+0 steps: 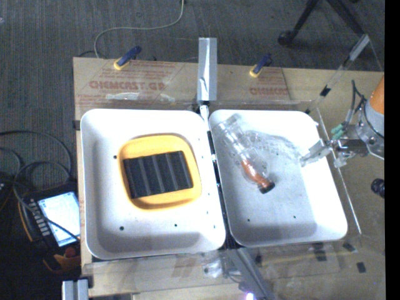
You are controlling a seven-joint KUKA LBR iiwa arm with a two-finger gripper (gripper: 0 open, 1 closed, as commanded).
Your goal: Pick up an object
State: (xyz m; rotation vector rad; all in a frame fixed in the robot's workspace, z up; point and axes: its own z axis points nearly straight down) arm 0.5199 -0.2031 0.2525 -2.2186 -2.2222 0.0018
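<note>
A clear plastic bottle lies slantwise in the right bin, its dark cap pointing toward the near right. Beside it, to the right, is a crumpled piece of clear plastic. In the left bin rests a flat yellow-rimmed object with a black ribbed middle. My gripper hangs over the right bin's right rim, just right of the crumpled plastic and apart from the bottle. I see nothing held in it.
A metal bar stands at the back between the bins. Two blue and yellow clamps hold the board behind them. A clear panel edge runs along the right bin's right side. A tablet and cables lie on the floor at left.
</note>
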